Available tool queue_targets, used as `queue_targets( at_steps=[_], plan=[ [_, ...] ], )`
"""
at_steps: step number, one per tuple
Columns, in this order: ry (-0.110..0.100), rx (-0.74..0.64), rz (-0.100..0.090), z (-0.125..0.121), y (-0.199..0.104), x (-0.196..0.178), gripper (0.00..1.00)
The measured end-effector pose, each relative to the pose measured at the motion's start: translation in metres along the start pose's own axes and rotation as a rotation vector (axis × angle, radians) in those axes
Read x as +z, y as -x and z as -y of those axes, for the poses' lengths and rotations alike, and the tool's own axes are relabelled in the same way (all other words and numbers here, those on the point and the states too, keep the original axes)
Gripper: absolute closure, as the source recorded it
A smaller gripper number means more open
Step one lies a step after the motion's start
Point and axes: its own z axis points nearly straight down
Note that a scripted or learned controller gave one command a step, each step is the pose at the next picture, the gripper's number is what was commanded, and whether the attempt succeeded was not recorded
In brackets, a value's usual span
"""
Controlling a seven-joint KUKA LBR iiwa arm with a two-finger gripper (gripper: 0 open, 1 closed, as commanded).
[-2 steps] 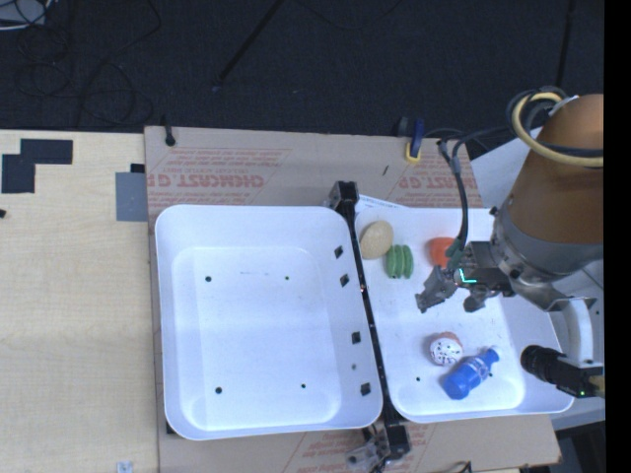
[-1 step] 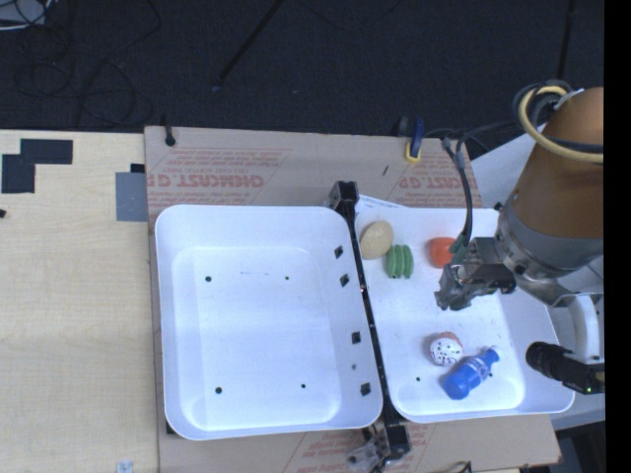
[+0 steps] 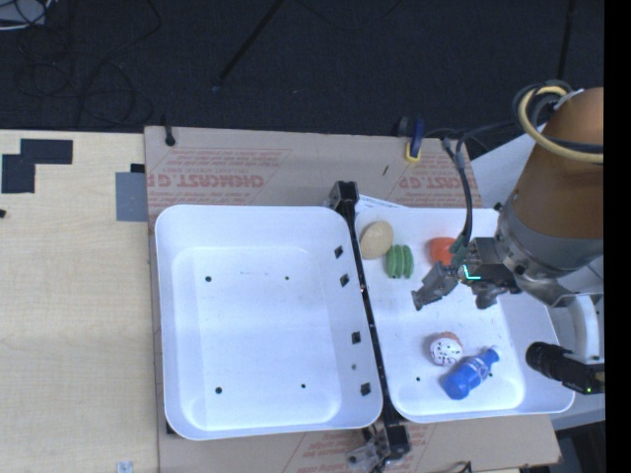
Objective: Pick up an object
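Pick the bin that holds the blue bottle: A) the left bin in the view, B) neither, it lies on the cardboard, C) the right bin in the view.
C: the blue bottle lies near the front of the right bin, beside a small white ball.

The arm (image 3: 557,180) enters from three o'clock, its broad orange band uppermost at about two o'clock of the view, the grey collar beneath it sloping down toward the wrist. From the wrist the dark gripper (image 3: 434,292) juts out toward nine o'clock, slightly downward, ending just right of the view's centre. A small cyan light glows on the gripper body. A black cable loops from the upper arm down to the wrist. Whether the fingertips are parted or closed cannot be made out at this angle.
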Motion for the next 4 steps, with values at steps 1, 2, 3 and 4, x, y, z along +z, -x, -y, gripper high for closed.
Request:
queue_targets(
  at_steps=[1, 2, 3, 4],
  plan=[
    [-0.003, -0.003, -0.001, 0.0001, 0.0006, -0.0093, 1.0],
    [-0.004, -0.003, 0.0, 0.0001, 0.0006, -0.009, 0.0],
    [-0.004, -0.003, 0.0, 0.0001, 0.0006, -0.009, 0.0],
    [-0.007, -0.009, -0.001, 0.0002, 0.0012, -0.0182, 1.0]
  ],
)
